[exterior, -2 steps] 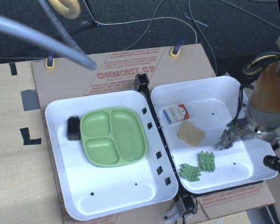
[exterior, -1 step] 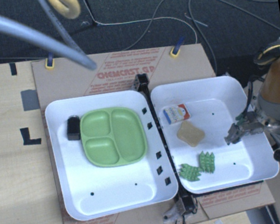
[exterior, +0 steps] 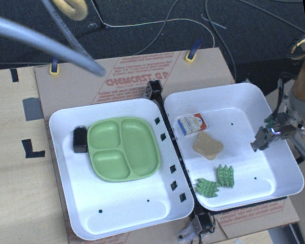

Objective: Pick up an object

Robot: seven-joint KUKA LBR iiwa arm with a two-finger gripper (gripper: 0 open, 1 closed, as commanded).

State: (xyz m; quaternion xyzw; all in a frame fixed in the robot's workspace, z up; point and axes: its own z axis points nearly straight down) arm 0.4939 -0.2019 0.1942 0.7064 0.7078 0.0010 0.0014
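White plastic bins sit side by side on the bench, and honestly the pick hasn't really started yet. The left bin [exterior: 69, 160] has a green divided plate [exterior: 124, 149] in the middle with a small black block [exterior: 79, 139] just off its left edge. The right bin [exterior: 253, 102] is where the likely targets are: a little blue, white and red packet [exterior: 190, 123] toward the far left of it, a tan sponge-looking piece [exterior: 208, 146] just nearer than that, and two green toy bits [exterior: 216, 181] close to the near edge.

The gripper [exterior: 261, 142] sits over the right rim of the right bin, coming in from the right with the arm behind it. Nothing is between its fingers as far as I can see, and it's too dark and small for me to say whether they're apart or together, so I can't tell. It's well apart from every object in there.

So progress-wise I'd call it basically zero: no object chosen, no contact, nothing lifted. What's left is pretty much everything, meaning move in over one of the items, come down, close and lift. My guess is the tan piece or the green bits are nearest to reach.
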